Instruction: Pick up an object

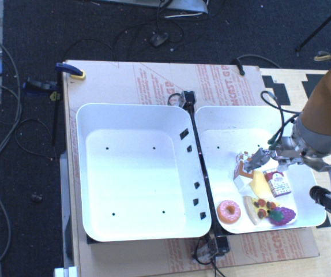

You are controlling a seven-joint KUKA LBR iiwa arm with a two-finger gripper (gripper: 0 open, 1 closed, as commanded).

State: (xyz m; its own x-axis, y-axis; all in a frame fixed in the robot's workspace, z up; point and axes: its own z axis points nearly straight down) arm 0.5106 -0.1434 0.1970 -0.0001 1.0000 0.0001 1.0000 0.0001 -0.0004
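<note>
at the near edge of the bench, a pink-iced doughnut (229, 212) lies in the front corner of the right-hand bin (229, 120), close to the divider between the two trays. just beside it to the right sit a pale strip dotted with small red and dark pieces (254, 207) and a bunch of purple grapes (282, 215) with a green stem end, hard against the bin's front wall. a little farther back, a yellow wedge (259, 184) rests touching a small red-and-white carton (278, 184), and behind them a brown-and-white packet (244, 167) stands near the middle of the bin. the gripper (260, 157) hangs over that packet and the yellow wedge, reaching in from the right; whether its pincer is open or closed cannot be told from this angle, and nothing is seen between its tips. the grey arm (322, 111) with its orange band rises at the right. the left-hand bin (90, 120) shows bare white floor with dark dots. beyond the bins, a blue-and-yellow clamp (70, 71) grips the far left corner of the bench (211, 77), and cables trail over dark carpet.
</note>
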